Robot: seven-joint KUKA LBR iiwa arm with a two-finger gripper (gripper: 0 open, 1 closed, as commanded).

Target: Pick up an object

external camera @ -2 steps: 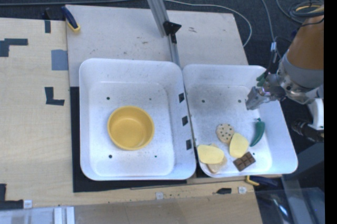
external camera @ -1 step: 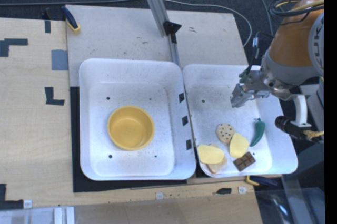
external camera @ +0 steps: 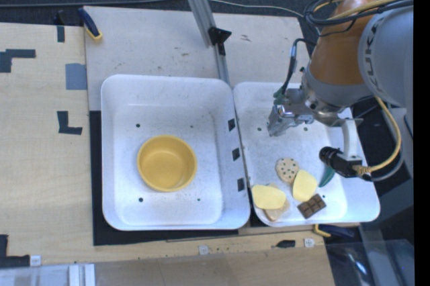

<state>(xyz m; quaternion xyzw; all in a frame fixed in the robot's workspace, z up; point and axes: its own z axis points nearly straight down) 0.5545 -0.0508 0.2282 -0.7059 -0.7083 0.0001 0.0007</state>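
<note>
Overhead, the grey arm (external camera: 376,43) with its orange band enters from three o'clock and hangs over the right bin (external camera: 259,100). Its gripper (external camera: 277,127) points down above the bin's upper-middle floor, with nothing visible between the fingers; whether the jaws are spread or closed I cannot tell at this angle.

Candidates for picking lie clustered in the right bin's six o'clock area, apart from the gripper. A round cookie (external camera: 287,169) with dark chips sits nearest, at about six o'clock from the gripper. Just beside it at five o'clock lies a yellow chip-shaped piece (external camera: 304,184), and touching that piece's lower edge is a brown chocolate bar (external camera: 311,206). At the bin's seven o'clock corner a second, larger yellow piece (external camera: 268,196) rests on top of a tan item (external camera: 275,213) whose shape is mostly hidden. A teal sliver (external camera: 327,176) shows at the bin's four o'clock side, partly behind a black fitting on the arm's yellow hose.

Over in the left bin (external camera: 117,97), a yellow bowl (external camera: 166,162) stands upright, slightly toward seven o'clock from the centre. A metal pole (external camera: 201,3) runs from twelve o'clock down to the seam between the bins.
</note>
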